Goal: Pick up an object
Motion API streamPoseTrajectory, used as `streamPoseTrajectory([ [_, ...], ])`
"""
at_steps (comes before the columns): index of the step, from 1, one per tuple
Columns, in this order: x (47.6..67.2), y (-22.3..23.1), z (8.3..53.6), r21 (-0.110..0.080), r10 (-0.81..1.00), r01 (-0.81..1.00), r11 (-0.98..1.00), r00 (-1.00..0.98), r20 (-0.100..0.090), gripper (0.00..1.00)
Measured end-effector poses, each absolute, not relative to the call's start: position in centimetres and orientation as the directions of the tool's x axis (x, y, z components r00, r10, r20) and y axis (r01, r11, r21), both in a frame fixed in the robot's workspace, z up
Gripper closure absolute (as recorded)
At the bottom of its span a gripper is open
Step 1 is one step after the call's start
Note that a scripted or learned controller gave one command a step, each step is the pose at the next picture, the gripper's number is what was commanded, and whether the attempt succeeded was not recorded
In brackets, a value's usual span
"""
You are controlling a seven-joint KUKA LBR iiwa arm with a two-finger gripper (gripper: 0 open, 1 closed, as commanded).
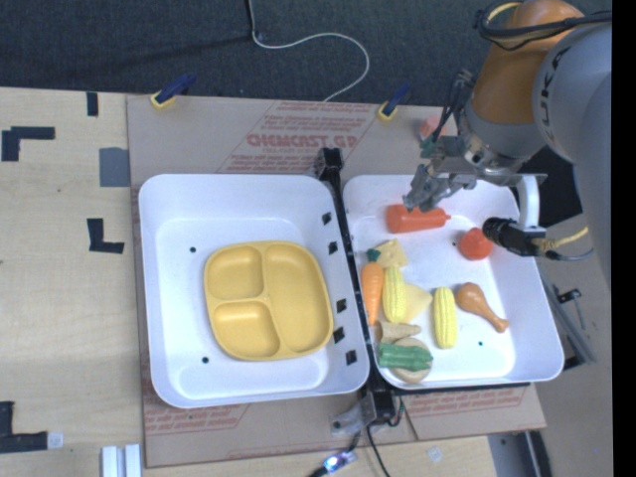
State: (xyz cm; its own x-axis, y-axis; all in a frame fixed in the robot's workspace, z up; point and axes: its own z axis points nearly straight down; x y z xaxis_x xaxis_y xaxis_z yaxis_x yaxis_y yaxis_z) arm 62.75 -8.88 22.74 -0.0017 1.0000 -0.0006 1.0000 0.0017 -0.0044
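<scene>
My gripper [425, 199] hangs over the far part of the right bin [527, 366], right above an orange-red oblong toy [417, 220] and touching or nearly touching its top. Nothing is visibly lifted. Other toy foods lie in the same bin: a red tomato [475, 244], a carrot [372, 292], two corn cobs [395, 292] [444, 317], a chicken drumstick [481, 305] and a green vegetable [402, 355] at the near edge.
The left bin [164, 266] holds a yellow divided plate [266, 299]. A black divider [343, 266] runs between the bins. The grey arm with its orange band [522, 53] reaches in from the upper right. A white cable [308, 40] lies behind the bins.
</scene>
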Motion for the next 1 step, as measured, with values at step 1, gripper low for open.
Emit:
streamPoseTrajectory([
  [1, 62.14, -8.68, 21.16, -0.005, 1.0, 1.0, 0.001, -0.001, -0.001, 1.0],
])
